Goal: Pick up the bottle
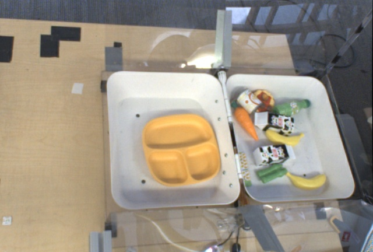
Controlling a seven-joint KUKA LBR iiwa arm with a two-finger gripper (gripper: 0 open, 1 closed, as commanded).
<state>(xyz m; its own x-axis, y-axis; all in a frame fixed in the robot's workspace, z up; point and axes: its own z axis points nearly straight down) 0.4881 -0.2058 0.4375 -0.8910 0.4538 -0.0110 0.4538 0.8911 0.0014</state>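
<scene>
End effector opening: cannot tell, wide or narrow. Target for the pick: green bottle (293, 107), lying on its side toward the far side of the right bin (335, 128), cap end pointing toward the bin's right wall. Crowded on the near side by a cow-print carton (281, 122), seemingly touching it; just beside a tipped can (253, 100) on the left. Well apart from the green vegetable (271, 174) and the banana (307, 181) near the front.

Probably light, small, plastic, stiff enough to squeeze but smooth and round, so likely to roll or slip out of a glancing pinch. Best taken across the middle of the body, at right angles to its long axis, straight from above. Worth avoiding: the tapered neck, and dragging the carton along. Free space on the far side for one finger; little on the near side.
</scene>
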